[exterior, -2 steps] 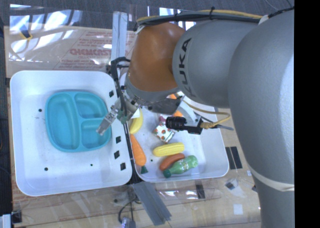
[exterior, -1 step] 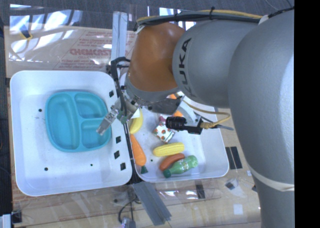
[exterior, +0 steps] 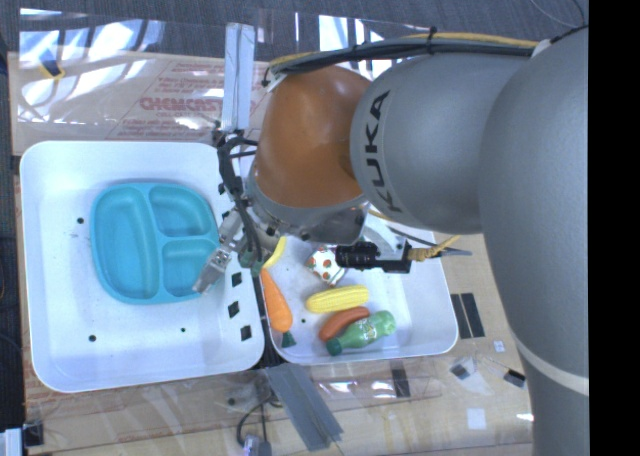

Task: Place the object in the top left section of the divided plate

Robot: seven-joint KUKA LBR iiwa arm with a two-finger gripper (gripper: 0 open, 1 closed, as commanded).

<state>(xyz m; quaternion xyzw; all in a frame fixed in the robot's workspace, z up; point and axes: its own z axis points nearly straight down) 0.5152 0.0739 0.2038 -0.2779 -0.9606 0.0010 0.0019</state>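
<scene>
Beside the pincer (exterior: 222,262), to its left, a blue divided plate (exterior: 152,241) is lying in the left white bin (exterior: 60,344), its three sections bare; the pincer's tips are hanging just over the plate's right rim. Right of the pincer, in the right white bin (exterior: 430,329), the toy food is sitting in a loose cluster: one orange carrot (exterior: 277,304) just beside the pincer, one yellow corn cob (exterior: 337,298) further right, one reddish-orange sausage-shaped piece (exterior: 343,322) below it, one green bottle-shaped toy (exterior: 364,332) touching that piece, and one white die with red spots (exterior: 323,264) above the corn. A sliver of something yellow (exterior: 274,249) is peeking out just right of the pincer, under the wrist. The bulky grey arm (exterior: 470,124) with its orange band (exterior: 305,139) is looming above and right of the pincer, covering much of the right bin. Whether the pincer is spread or pressed together cannot be told, and nothing is showing plainly between its tips.
</scene>
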